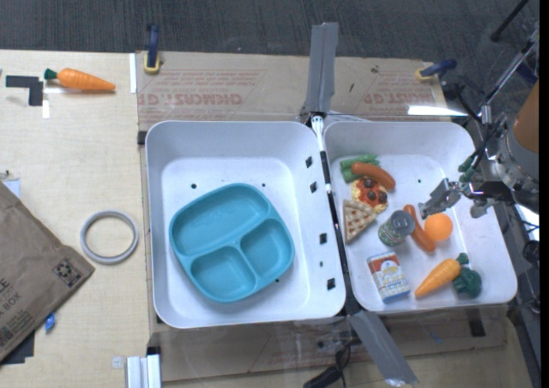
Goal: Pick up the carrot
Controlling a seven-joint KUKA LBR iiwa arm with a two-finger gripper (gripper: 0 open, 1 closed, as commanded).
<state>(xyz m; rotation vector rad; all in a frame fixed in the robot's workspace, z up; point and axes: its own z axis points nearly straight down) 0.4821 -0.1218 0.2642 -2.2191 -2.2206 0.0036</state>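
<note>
Closest to the camera, the carrot (438, 277) lies near the right bin's (489, 292) front rim, touching broccoli (467, 281), with bare floor behind it. Two bins; the left bin (163, 206) holds one blue divided plate (232, 243). Another carrot (80, 80) lies on the table (69, 172). Reaching from the right, the jaws (442, 197) hang over an orange (438, 228); released or clenched, I cannot tell.
</note>
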